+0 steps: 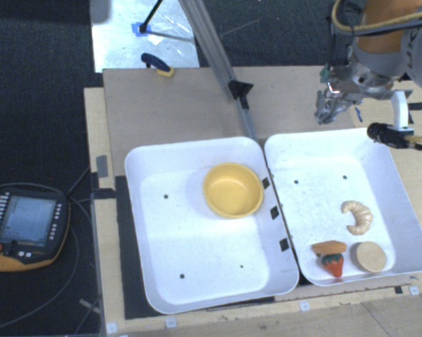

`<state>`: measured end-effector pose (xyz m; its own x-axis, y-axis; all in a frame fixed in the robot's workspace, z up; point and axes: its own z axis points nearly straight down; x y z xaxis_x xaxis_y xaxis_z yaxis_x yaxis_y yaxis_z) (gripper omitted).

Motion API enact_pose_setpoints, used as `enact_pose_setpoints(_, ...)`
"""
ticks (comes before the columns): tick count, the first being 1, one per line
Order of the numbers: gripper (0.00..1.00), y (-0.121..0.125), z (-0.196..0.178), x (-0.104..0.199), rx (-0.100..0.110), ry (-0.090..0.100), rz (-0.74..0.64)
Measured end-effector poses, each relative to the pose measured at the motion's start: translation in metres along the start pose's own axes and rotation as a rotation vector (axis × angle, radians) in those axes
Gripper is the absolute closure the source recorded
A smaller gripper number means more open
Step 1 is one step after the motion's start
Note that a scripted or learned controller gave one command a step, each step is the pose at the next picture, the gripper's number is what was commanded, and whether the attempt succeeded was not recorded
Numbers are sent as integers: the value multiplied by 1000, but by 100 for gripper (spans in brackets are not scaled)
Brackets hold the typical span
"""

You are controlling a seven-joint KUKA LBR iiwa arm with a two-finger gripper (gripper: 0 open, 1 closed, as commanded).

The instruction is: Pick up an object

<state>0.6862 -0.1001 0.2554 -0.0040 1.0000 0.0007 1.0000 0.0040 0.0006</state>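
Camera view: gripper (329, 112) hovers above the right bin's (401, 181) far rim, jaw state indeterminate, nothing visibly held; croissant (358, 216), cookie (370, 256) and carrot-like toy (332, 257) lie in that bin's near corner, so the pick looks unstarted.

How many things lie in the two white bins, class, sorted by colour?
Yellow: 1, the bowl in the left bin.
Pale tan: 2, the croissant and the round biscuit in the right bin.
Orange-red: 1, the small toy beside the biscuit.
Total: 4
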Motion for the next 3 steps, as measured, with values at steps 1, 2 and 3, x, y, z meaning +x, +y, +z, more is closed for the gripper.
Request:
enact_pose_setpoints(1,100,-4,14,50,0,0,-1)
enact_pose_setpoints(2,100,-9,9,97,-1,0,0)
enact_pose_setpoints(3,100,-10,23,147,1,0,-1)
